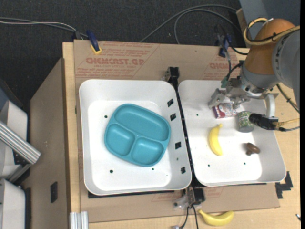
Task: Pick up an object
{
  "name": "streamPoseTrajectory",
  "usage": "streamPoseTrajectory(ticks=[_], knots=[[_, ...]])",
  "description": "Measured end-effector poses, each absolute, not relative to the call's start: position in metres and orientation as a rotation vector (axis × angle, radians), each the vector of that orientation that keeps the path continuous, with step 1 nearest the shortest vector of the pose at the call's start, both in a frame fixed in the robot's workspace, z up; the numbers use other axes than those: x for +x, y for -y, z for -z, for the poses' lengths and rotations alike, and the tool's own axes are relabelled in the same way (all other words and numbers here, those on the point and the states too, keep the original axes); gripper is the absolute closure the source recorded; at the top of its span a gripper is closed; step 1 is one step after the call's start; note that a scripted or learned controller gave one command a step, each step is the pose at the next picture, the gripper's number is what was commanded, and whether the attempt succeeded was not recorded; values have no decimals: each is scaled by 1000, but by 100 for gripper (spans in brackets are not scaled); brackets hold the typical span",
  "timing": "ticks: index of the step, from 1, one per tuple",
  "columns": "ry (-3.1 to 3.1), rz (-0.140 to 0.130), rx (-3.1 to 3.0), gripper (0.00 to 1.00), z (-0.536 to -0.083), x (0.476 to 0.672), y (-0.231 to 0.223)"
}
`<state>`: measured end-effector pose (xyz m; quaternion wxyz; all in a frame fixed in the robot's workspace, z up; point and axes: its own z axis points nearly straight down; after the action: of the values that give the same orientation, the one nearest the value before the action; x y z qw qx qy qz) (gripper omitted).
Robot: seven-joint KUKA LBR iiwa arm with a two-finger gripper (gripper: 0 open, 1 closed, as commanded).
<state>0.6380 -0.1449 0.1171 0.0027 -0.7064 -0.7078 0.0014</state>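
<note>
The tool [228, 98] hangs low over the far end of the right bin [200, 173], at the end of the grey arm [279, 56] with its orange band. Whether it is wide or narrow cannot be told from this slant, and nothing can be seen gripped in it.

Just below the tool, nearly touching it, lies a small red-and-white packet [224, 111] flat on the bin floor. Beside that, slightly nearer the camera and to the arm's side, sits a small greenish round thing [245, 120] (too blurred to name). Further toward the near edge of the bin, a yellow banana [215, 140] lies with its length running away from the tool. A small brown lump [252, 149] rests apart from the banana, on the arm's side.

Across the divider from the tool, the left bin [90, 142] holds a blue divided plate [137, 134], lying flat near its middle.

A second banana [218, 217] lies on the worktop [57, 142] outside the bins, well apart from the tool, past the right bin's near rim.
</note>
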Motion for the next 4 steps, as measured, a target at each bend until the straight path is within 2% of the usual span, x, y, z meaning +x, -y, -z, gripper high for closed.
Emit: streamPoseTrajectory(ticks=[1, 3, 4], knots=[[2225, 3, -2218, 100, -132, 640, 145], [2230, 9, -2223, 100, -237, 654, 136], [2226, 5, -2222, 100, -260, 655, 136]])
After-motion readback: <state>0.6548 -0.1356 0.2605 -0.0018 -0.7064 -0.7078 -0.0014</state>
